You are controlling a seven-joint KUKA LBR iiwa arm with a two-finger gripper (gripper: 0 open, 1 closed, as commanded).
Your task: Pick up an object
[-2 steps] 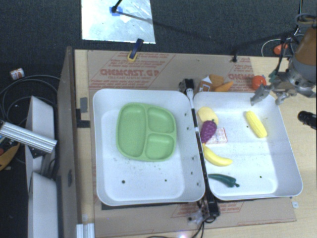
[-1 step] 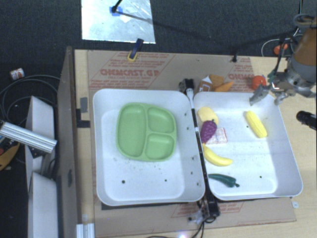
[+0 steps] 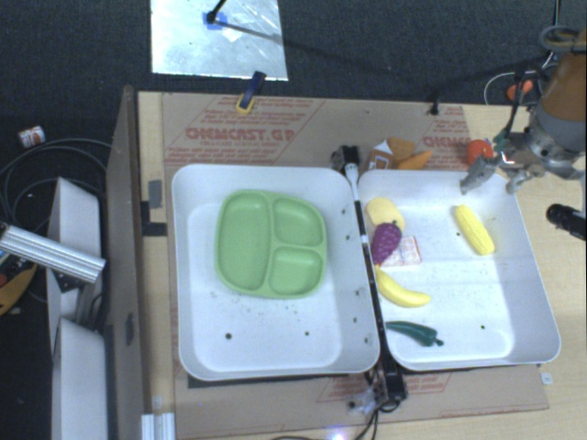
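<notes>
Corn cob (image 3: 474,230), yellow, ridged, tilted

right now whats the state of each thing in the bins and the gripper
gripper: open, above right bin's far edge, holding nothing
green divided plate: flat in left bin
corn cob: lying in right bin
banana: lying on its side
purple grapes: against the lemon
green pepper: lying near front wall

A yellow corn cob (image 3: 474,229) lies flat in the right bin. It rests just below the gripper (image 3: 495,174), untouched.
</notes>
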